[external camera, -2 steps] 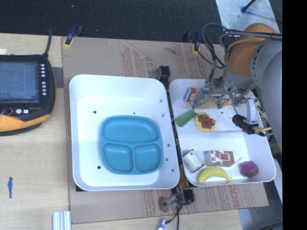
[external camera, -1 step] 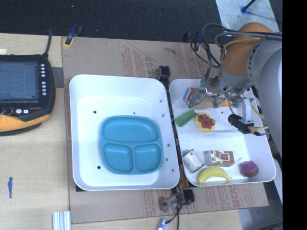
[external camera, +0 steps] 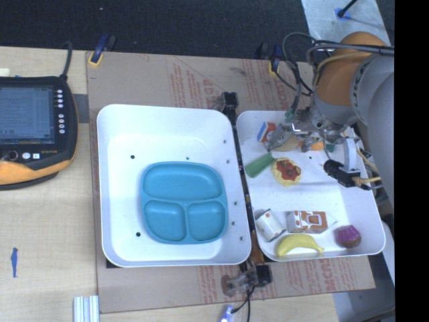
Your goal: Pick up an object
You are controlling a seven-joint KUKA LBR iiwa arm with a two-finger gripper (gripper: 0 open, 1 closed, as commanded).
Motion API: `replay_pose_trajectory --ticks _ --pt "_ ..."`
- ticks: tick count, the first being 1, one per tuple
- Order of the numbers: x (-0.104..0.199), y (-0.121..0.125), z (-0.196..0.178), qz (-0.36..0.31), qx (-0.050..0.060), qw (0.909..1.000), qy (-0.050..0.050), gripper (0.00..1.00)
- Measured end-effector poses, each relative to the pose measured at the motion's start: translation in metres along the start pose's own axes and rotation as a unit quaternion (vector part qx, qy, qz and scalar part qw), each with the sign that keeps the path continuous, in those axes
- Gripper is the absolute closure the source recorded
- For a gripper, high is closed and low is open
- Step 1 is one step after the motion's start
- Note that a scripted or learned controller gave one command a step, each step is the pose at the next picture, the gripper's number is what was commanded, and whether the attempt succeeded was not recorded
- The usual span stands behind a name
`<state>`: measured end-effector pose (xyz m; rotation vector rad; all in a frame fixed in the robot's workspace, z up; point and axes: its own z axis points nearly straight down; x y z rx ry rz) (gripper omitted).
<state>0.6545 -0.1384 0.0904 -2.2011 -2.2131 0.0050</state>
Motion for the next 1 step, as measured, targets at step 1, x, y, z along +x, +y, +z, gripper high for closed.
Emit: replay_pose_trajectory --ticks 1 --pt "0.0070 -0.0001 -0.0003 0.001 -0.002 1.0000 -0.005 0.00"
